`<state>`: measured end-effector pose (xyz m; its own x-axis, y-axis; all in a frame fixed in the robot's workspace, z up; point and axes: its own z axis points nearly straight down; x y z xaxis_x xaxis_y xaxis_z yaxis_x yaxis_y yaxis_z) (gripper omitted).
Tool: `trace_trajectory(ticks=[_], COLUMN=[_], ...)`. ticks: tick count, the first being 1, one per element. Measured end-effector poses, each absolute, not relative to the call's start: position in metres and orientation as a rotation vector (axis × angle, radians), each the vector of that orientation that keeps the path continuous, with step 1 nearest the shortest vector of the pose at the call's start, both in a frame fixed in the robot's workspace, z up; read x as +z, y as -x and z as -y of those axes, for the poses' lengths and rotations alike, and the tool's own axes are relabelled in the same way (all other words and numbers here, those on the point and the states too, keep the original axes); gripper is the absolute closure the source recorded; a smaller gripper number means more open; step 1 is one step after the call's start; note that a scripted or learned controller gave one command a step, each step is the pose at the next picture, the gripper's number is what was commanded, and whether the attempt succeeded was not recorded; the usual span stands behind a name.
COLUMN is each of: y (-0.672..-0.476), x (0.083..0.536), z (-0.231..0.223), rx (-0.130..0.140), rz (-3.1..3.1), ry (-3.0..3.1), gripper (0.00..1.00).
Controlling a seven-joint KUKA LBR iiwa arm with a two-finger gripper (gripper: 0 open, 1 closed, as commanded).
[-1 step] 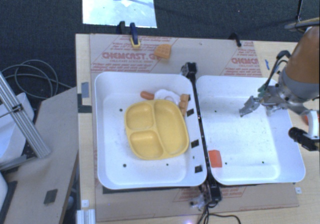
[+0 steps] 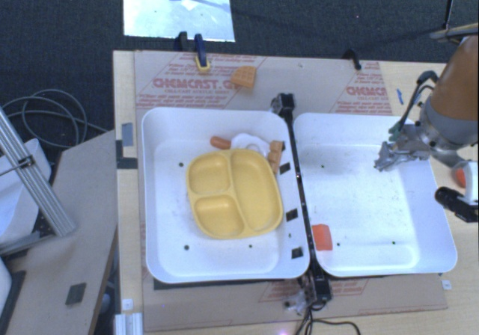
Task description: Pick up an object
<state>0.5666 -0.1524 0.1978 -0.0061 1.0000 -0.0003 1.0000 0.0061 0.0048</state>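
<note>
**Ana:** Where did the pick stand at that moment?

**Ben:** Barely begun, by the look of it. The gripper [image 2: 391,152] hung over the right bin [image 2: 419,251], near its upper right part, with nothing visibly between its fingers. Whether those fingers were spread or pressed together could not be told from the slanted overhead view; they were too small and blurred.

**Ana:** And the things it might have taken?

**Ben:** Nearly all sat elsewhere. The yellow divided tray [image 2: 233,193] lay in the middle of the left bin [image 2: 161,176], with a small orange sausage-shaped piece [image 2: 220,143] just above it, a white object [image 2: 247,142] beside that, and a tan block [image 2: 275,154] against the bin's right wall. In the right bin the only candidate was an orange-red block [image 2: 321,236] at the lower left corner, well apart from the gripper. A waffle-like piece [image 2: 243,76] rested outside both bins on the board.

**Ana:** So what remained?

**Ben:** Judging from that, everything: reaching an object, closing on it and lifting.
</note>
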Motion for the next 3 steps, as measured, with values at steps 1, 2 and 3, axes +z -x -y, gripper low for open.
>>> trace_trajectory(ticks=[1,2,3], y=[-0.533,-0.522,-0.494], x=[0.241,0.263,0.495], z=[0.090,0.065,0.050], rx=[0.006,0.005,0.025], rz=[-2.232,-2.228,-2.217], ry=[-2.211,-2.212,-2.202], gripper=[1.00,1.00,1.00])
